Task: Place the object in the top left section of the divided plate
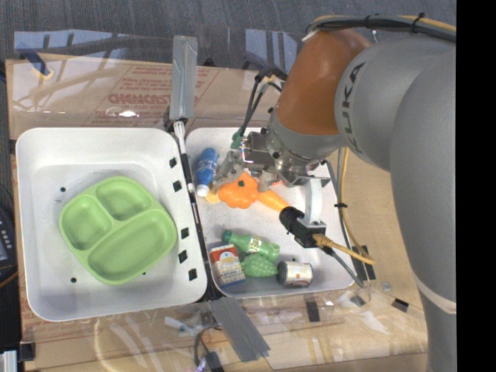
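Two white bins sit side by side on the surface (93, 107). The left bin (46, 161) holds a green plate (118, 229) with three sections. The plate lies near the middle of that bin, a bit tilted in the view, and all three sections look bare.

The right bin (341, 281) holds many small things. Near its top left corner lies a blue bottle (205, 169), close to the wall between the bins. Just beside it, toward the middle of the bin, lies an orange toy (246, 194) — it looks like a carrot or some other vegetable, with a small green bit on top. Lower down lies a green bottle (253, 245), and below it a bumpy green thing (260, 266). Left of that stands a small red and white box (227, 266). To the right lies a little silver can (295, 273) on its side.

The big grey arm (403, 107) with its orange band (325, 80) comes in from the right and hangs over the right bin. Its jaws (249, 175) are down just above the orange toy, right at it — but I cannot tell if they are spread or pinching, since the wrist hides them. A black part with a yellow tip (306, 229) sticks out below the wrist.
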Controlling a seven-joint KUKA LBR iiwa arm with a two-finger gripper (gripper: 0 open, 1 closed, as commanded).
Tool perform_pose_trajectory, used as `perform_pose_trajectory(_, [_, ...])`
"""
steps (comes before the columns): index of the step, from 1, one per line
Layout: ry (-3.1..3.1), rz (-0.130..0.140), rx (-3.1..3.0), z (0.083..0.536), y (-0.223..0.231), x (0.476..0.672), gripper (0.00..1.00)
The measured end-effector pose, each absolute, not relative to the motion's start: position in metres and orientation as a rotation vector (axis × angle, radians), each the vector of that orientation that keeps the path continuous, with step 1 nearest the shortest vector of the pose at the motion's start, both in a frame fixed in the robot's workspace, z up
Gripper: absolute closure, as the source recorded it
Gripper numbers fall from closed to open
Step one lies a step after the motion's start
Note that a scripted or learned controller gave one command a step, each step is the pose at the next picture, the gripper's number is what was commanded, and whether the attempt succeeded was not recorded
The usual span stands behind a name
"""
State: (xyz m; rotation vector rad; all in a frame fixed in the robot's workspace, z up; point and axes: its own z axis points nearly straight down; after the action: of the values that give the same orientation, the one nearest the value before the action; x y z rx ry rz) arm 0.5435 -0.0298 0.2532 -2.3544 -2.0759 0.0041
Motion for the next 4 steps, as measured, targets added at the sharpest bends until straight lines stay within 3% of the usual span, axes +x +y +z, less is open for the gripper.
perform_pose_trajectory(1, [-2.358, 0.006, -2.072, 0.239, 0.022, 0.581, 1.00])
perform_pose_trajectory(2, [-2.358, 0.006, -2.072, 0.239, 0.022, 0.581, 0.00])
perform_pose_trajectory(3, [-2.361, 0.010, -2.065, 0.248, 0.022, 0.582, 1.00])
perform_pose_trajectory(4, [-1.902, 0.008, -2.498, 0.229, 0.102, 0.625, 1.00])
